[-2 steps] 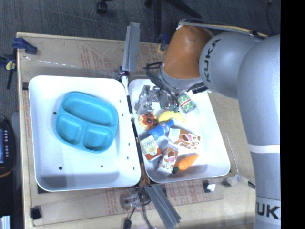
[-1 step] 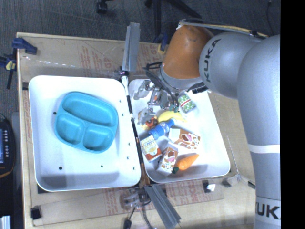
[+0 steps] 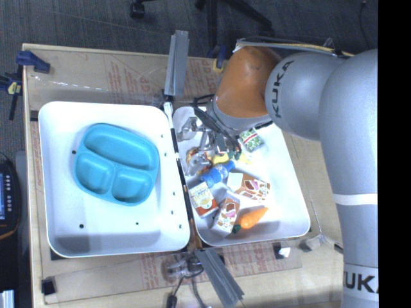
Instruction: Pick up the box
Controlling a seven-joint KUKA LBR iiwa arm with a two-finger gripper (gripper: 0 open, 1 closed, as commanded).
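Gripper is lowered over the right bin clutter, jaw state cannot be told, the patterned box lies just below-right of it, so the adjacent blue bottle could be snagged instead.

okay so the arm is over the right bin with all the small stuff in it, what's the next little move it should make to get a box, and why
Probably shift the gripper toward the bin's near side and centre it above the patterned box before descending. The gripper sits at the far end of the right bin, over the clutter by the blue bottle, while the boxes lie nearer the carrot.
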